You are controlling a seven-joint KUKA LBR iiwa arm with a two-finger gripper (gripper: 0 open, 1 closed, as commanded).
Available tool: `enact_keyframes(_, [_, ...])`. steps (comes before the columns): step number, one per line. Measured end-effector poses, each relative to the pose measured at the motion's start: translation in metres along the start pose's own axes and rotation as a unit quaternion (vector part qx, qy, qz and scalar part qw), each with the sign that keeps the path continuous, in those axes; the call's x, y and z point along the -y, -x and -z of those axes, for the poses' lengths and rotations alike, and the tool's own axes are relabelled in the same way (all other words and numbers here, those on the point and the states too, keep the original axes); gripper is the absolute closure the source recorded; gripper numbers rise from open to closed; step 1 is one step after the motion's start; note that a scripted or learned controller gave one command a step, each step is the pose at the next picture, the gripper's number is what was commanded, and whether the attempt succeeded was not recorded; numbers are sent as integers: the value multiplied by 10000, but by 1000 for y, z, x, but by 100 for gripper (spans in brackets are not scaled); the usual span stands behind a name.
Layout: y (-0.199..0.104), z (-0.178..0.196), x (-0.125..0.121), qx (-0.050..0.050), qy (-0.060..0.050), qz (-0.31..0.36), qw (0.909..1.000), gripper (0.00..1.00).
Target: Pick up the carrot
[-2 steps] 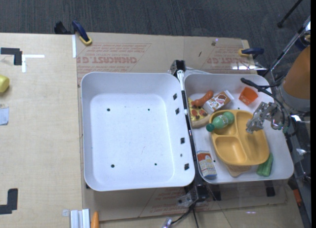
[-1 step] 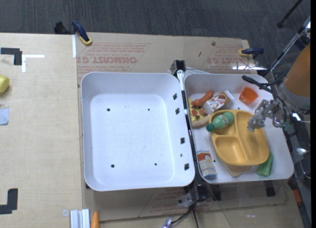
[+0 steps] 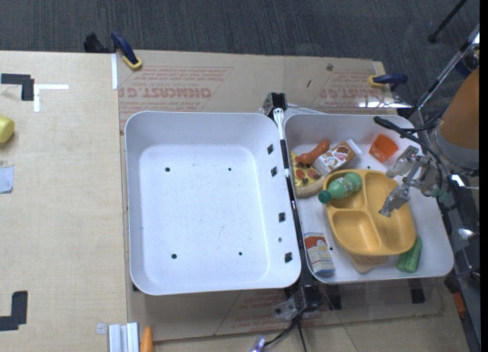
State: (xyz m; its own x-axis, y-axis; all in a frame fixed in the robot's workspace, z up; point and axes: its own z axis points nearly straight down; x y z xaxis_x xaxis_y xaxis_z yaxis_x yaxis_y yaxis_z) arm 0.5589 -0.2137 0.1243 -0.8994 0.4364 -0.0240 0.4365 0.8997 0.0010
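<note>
A dark grey carpeted floor (image 3: 252,4) fills the top of the camera view, behind a pale wooden bench (image 3: 57,213). A sheet of brown cardboard (image 3: 229,84), held by blue clamps (image 3: 126,49), lies under two white bins. The left bin (image 3: 141,267) sits beside the right bin (image 3: 438,267), their walls touching. In the right bin, a yellow divided plate (image 3: 370,236) lies over the middle, with a green bottle (image 3: 341,187) on its upper left rim. The carrot (image 3: 310,153), orange and slim, lies near the bin's upper left, above a pizza slice (image 3: 305,179). The gripper (image 3: 393,202) hovers over the plate's right part; I cannot tell how its jaws stand.
</note>
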Motion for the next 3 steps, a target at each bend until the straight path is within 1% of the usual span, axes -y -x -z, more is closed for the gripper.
enact_keyframes(1, [34, -19, -5, 26, 13, 474, 9989, 0])
enact_keyframes(2, [24, -31, -4, -86, 13, 1348, 9908, 0])
enact_keyframes(3, [54, -31, -19, -121, 24, 1623, 9867, 0])
